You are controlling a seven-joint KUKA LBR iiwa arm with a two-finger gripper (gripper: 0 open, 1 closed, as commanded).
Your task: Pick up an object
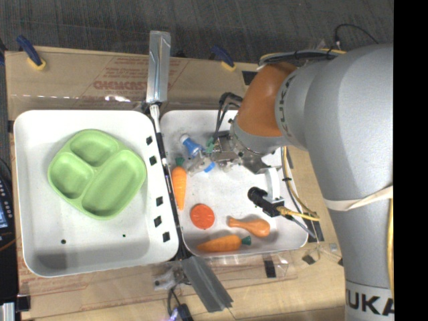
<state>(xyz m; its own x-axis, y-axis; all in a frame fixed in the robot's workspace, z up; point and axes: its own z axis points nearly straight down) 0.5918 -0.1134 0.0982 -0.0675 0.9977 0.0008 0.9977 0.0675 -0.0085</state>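
My gripper (208, 156) hangs over the upper left part of the right bin (287, 236), under the grey arm with its orange band. A small blue and clear object (190, 145) lies right beside it on its left, touching or nearly so. Below it lie an orange carrot (179, 187) along the bin's left wall, a round orange-red slice (202, 215), a tan drumstick (251, 226) and a second carrot (219, 244) along the front wall.
The left bin (40, 246) holds a green divided plate (97, 172). A ridge with black clips (160, 199) separates the two bins. Brown cardboard (100, 72) lies behind them.
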